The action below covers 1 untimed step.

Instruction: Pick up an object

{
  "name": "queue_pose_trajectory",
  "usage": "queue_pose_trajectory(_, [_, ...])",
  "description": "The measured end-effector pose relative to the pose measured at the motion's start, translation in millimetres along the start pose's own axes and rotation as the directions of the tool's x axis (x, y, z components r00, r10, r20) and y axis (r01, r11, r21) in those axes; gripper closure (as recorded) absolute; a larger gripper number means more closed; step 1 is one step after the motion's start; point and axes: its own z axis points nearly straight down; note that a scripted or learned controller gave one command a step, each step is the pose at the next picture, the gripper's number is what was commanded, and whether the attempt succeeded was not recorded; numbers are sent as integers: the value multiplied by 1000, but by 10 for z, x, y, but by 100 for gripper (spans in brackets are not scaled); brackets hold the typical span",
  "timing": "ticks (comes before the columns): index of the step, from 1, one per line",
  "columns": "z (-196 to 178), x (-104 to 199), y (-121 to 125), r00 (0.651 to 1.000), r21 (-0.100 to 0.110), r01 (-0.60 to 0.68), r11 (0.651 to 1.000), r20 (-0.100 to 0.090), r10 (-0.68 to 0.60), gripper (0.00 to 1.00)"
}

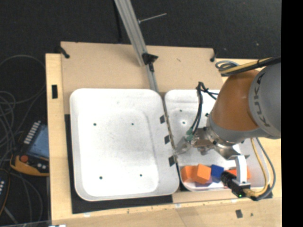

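Arm wrist over the right bin, gripper state undeterminable; orange block and blue block lie at the near wall, so descend centred on one block.

arm seen entering from the right edge, about mid-height in the frame. grey outer link noted at the far right, partly cut off by the edge. broad orange band found just left of it, followed by a grey collar toward the near side. wrist angled downward and to the left. gripper located at the left end of the wrist, low and directed to the near left; finger detail lost in the dark clutter of the assembly. thin black cables observed looping from the far side of the orange band down toward the gripper.
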Motion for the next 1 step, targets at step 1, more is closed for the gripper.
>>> queue_pose_trajectory(1, [-462, 132, 19, 1000, -7, 1, 1000, 1, -1, 0])
